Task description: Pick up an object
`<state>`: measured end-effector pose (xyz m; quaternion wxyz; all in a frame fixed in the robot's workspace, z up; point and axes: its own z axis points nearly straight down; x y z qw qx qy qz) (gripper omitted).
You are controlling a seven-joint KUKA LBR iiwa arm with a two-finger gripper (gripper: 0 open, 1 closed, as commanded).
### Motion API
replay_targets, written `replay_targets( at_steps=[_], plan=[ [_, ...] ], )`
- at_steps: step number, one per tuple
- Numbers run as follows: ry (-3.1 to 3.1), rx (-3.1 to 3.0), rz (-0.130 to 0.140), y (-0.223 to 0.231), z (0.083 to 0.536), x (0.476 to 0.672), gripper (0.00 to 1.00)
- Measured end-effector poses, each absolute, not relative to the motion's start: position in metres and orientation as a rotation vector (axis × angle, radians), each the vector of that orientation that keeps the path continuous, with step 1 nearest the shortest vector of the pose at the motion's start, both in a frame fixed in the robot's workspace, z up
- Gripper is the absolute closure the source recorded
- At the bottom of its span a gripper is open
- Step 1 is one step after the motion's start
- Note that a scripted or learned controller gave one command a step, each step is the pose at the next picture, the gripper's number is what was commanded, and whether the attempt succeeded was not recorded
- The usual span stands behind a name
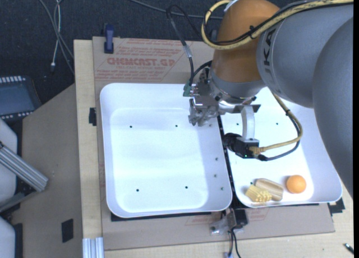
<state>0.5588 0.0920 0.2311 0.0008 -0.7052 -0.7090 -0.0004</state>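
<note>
Over the left bin's (162,156) far right corner, gripper (201,112) hovers, grip state can't tell, w/ nothing seen held; approach step—next needs travel to orange ball (296,184) & corn (259,194) in right bin (320,156).

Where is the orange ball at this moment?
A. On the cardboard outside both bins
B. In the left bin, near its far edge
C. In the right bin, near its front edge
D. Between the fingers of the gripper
C: the orange ball lies on the floor of the right bin near its front edge, beside a yellow corn piece.
</note>
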Motion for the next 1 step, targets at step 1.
replay_targets(
  at_steps=[1],
  plan=[
    [-2.222, -2.221, -0.001, 0.0890, 0.2312, 0.5594, 0.00]
  ],
)
